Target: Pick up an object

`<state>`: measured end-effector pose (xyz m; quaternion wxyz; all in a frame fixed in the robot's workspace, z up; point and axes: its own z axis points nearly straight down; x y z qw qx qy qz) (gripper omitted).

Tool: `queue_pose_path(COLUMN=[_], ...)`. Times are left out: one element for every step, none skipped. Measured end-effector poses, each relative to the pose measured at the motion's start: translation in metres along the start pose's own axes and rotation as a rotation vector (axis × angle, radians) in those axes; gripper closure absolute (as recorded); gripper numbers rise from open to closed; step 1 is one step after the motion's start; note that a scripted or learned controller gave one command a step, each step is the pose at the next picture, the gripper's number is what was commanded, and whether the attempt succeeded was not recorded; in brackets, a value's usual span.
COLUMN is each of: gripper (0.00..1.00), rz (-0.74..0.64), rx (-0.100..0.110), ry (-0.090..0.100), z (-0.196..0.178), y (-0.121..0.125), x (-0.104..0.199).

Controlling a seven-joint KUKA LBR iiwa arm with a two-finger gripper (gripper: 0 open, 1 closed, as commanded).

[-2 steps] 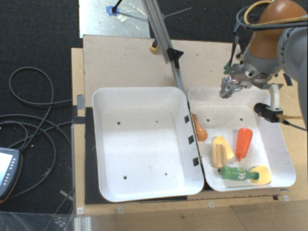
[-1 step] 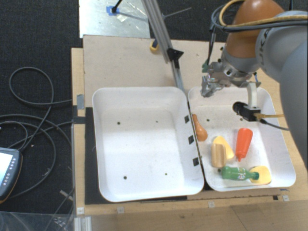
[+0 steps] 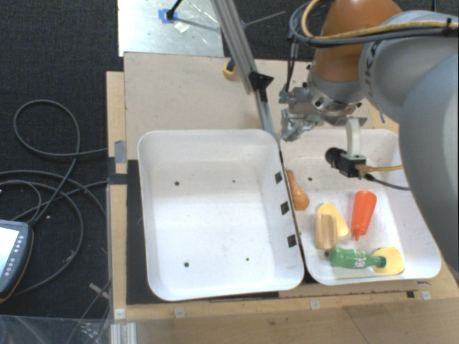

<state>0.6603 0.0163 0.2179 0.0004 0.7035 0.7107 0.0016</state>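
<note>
The right bin (image 3: 423, 253) holds several small objects. An orange pear-shaped piece (image 3: 297, 193) lies by the bin's left wall. A yellow and tan bun-like piece (image 3: 328, 227) is a little nearer the front. An orange-red carrot-like piece (image 3: 362, 213) lies to its right. A green bottle (image 3: 350, 258) and a yellow piece (image 3: 391, 259) rest at the front edge. My gripper (image 3: 292, 129) hangs above the far left corner of the right bin, apart from all of the objects and well behind them.
The left bin (image 3: 154, 192) sits beside the right one, and they share a dividing rim (image 3: 287, 213). A slanted metal pole (image 3: 240, 41) crosses just behind the gripper. A black connector (image 3: 343, 160) with a cable hangs over the right bin. Cables and a pendant (image 3: 11, 253) lie on the floor at left.
</note>
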Motion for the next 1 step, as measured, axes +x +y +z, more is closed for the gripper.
queue_pose_path(gripper=[1.00], rz=[-0.002], rx=[-0.002], ry=[0.002], z=[-0.0105], y=[0.0124], x=[0.0615])
